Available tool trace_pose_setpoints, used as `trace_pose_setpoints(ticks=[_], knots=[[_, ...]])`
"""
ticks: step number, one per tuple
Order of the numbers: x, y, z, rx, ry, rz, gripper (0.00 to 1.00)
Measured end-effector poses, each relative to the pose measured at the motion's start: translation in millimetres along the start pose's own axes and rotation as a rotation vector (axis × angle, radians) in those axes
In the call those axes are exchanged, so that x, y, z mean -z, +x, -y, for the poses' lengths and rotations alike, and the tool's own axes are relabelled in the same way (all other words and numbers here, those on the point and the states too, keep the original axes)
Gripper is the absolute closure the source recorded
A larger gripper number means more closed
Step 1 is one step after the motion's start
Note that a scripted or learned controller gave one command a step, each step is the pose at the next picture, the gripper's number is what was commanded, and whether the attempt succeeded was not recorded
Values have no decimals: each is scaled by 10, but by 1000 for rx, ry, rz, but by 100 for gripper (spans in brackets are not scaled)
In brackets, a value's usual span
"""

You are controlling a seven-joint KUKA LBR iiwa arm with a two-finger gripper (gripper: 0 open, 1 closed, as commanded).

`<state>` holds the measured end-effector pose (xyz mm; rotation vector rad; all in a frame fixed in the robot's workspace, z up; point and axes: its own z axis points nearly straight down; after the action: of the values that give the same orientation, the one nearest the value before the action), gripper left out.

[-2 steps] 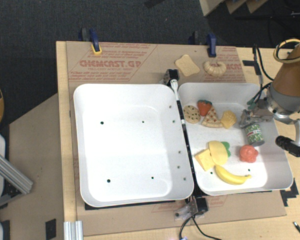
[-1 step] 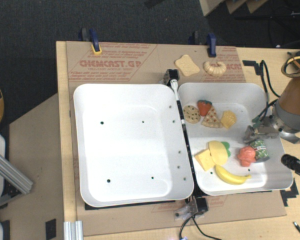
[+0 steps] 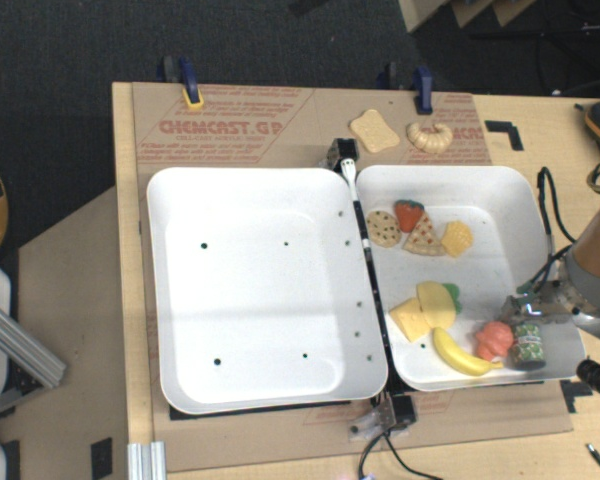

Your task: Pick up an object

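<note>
Descent is the step I am working on, judging by where my end effector (image 3: 529, 313) is hanging: low over the near right corner of the right bin (image 3: 500, 183). I cannot tell how it is set, since the wrist is blurring that part.

Closest candidates are lying just below and beside me: a dark green and black packet (image 3: 529, 349) almost directly under me, a red fruit (image 3: 494, 339) just to its left and touching it, and a banana (image 3: 460, 354) further left along the near wall. I am judging the packet the best target, but the fruit is crowding it, so I am wanting a straight vertical approach with the jaws aligned across its free sides.

Edges are mattering here. The bin's right wall and near rim are sitting very close to me, leaving little room on those sides. Open floor is lying away from me toward the bin's middle, before the yellow cheese pieces (image 3: 427, 310) and the cookie (image 3: 384, 227) cluster beyond. The left bin (image 3: 240, 183) is offering wide room across the divider.
</note>
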<state>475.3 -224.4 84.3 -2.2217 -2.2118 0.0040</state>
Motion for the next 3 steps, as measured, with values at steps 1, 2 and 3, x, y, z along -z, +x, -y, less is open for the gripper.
trace_pose_setpoints(ticks=[1,2,3], knots=[[2,5,-37,3,-8,3,100],[6,8,-326,6,-10,5,100],[3,6,-22,2,-3,1,100]])
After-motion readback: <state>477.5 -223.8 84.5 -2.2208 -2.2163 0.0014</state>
